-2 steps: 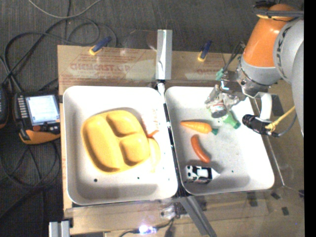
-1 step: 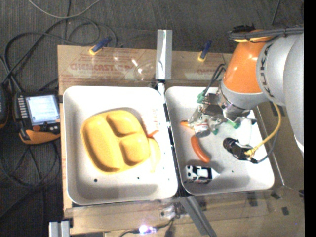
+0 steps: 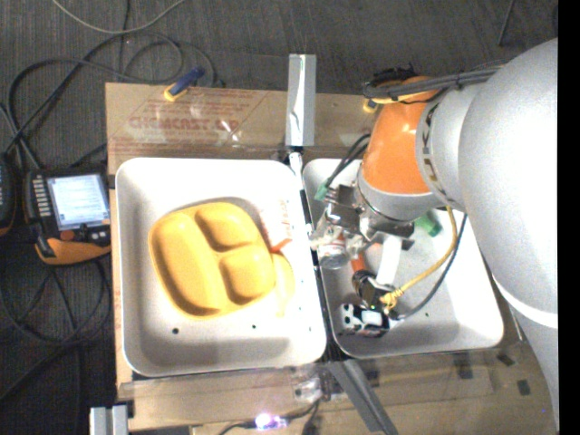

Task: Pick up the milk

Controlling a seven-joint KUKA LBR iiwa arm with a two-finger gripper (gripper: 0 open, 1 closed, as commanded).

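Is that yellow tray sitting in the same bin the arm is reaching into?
No, the yellow tray lies in the left bin, while the arm reaches over the right bin.

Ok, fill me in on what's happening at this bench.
A grey KUKA arm with an orange band reaches in from the right and hangs over the right white bin. Its gripper sits low near that bin's left wall. A small black-and-white cow-patterned milk carton lies in the bin's front left corner, apart from the gripper, not yet picked up. The left white bin holds a yellow divided tray.
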